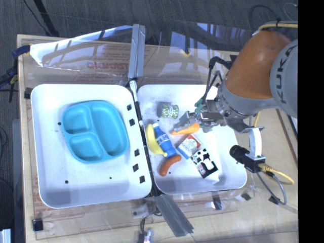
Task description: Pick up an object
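So nothing's been picked up yet as far as the view shows. The gripper point(195, 119) sits low in the right bin point(230, 178), right over the orange carrot point(186, 130), but whether it's spread or pinched on anything, can't tell. The yellow banana point(151, 138), sausage point(169, 164) and cards are all lying loose; grab and lift remain

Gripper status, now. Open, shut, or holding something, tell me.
Gripper: low in the right bin, right at the orange carrot-shaped toy; whether it is open, shut or gripping the toy cannot be told from this view.
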